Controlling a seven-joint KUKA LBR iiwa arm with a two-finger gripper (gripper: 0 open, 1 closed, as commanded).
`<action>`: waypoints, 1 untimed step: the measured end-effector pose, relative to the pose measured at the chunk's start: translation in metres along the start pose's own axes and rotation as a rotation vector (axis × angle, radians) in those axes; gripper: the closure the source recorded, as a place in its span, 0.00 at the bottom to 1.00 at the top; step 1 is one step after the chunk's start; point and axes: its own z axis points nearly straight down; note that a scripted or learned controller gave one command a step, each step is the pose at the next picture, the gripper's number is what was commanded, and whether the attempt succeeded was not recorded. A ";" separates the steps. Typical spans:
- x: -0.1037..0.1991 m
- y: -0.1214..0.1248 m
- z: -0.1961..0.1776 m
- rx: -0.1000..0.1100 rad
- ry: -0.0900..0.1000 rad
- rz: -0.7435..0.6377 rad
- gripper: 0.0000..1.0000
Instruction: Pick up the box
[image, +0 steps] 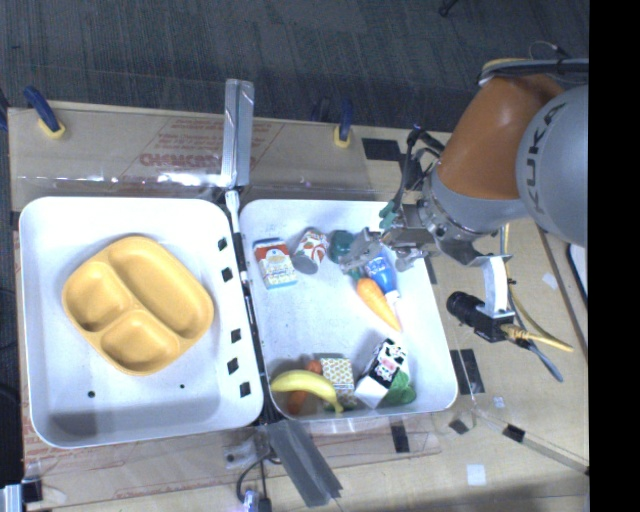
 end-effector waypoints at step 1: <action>0.022 0.080 0.082 -0.001 -0.002 -0.041 0.00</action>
